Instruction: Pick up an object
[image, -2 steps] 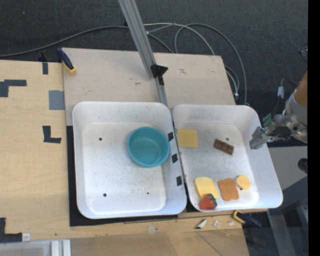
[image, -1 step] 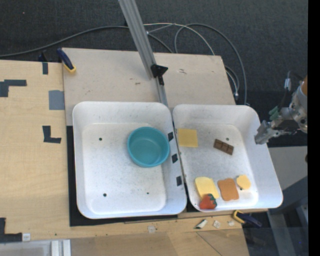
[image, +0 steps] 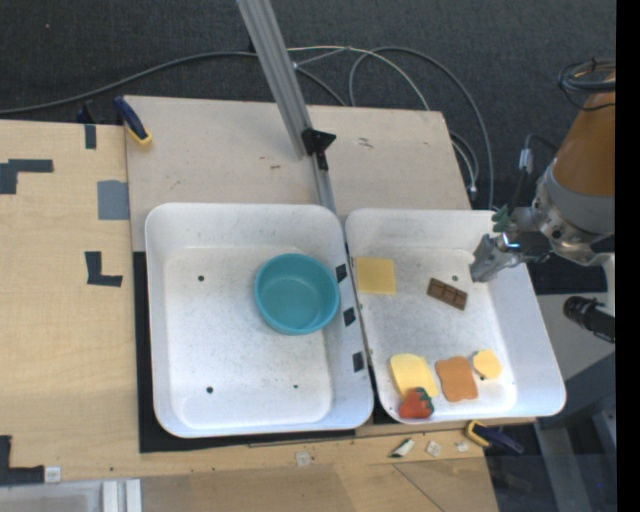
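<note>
Because the tool (image: 486, 262), its opening state indeterminate, hovers over the right bin (image: 535, 330) rim just right of the chocolate piece (image: 447, 293), we judge a descent could strike the rim.

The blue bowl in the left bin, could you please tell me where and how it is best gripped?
Take the blue bowl by its rim, from straight above, one finger inside and one outside. It sits upright and open-mouthed, too wide to span, with bare floor of the left bin around it.
</note>
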